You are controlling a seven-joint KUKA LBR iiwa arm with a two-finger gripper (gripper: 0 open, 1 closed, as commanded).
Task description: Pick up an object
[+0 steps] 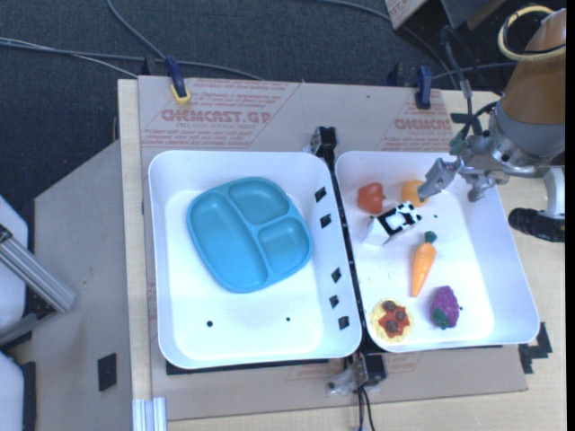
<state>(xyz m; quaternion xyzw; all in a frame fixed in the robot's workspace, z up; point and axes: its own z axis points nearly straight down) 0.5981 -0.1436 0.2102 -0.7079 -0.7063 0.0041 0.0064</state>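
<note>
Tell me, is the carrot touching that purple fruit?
Apart. The camera view shows bare white bin floor between the carrot and the purple fruit, which lies lower right of it.

Bright, even overhead light — white bins near glare, soft short shadows, slightly grainy sharpness.

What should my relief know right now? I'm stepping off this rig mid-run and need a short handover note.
Gripper: low over the back of the right white bin, nothing visibly held.
Things in that bin: red round toy, black-and-white toy, orange toy carrot, purple grape bunch, small toy pizza.
Left white bin: blue divided plate.
Done: no pick yet.
Left: grasp one object and lift it.
</note>
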